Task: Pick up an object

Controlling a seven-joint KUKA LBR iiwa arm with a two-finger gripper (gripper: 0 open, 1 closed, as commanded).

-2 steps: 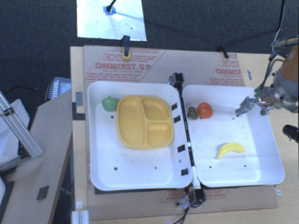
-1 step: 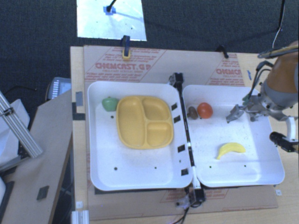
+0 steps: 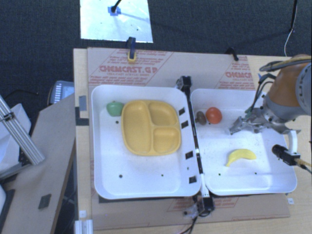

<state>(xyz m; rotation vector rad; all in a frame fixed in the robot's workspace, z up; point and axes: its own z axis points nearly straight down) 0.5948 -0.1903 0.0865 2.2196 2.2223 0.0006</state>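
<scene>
Nearest the lens, low in the right bin (image 3: 273, 182): yellow banana (image 3: 241, 156), lying flat on the white floor, curved, ends pointing left-down and right. Touching nothing, well clear of the walls.

Up and left of it, near the bin's top left corner: red-orange tomato (image 3: 213, 114), round, with a small brown fruit (image 3: 200, 117) just beside it on its left, perhaps touching, hard to tell.

Between tomato and banana, somewhat to the right: gripper (image 3: 240, 126), reaching in from the right, low over the bin floor. Two grey metal fingers (image 3: 236, 128) angled leftward and down, tips spread a little apart, nothing between them. Apart from the tomato and apart from the banana. Behind it the grey wrist, the orange band (image 3: 286, 87) above, cables looping over the top.

Across the black hinged divider (image 3: 191, 135), in the left bin (image 3: 141, 184): yellow divided plate (image 3: 150, 127), three compartments, sitting flat at the centre. Green apple (image 3: 114, 108) at the plate's upper left edge, just beside its rim, on the bin floor.

Under both bins, a sheet with red lettering (image 3: 127, 68), clipped at the far edge by a yellow clamp (image 3: 131, 50).
</scene>
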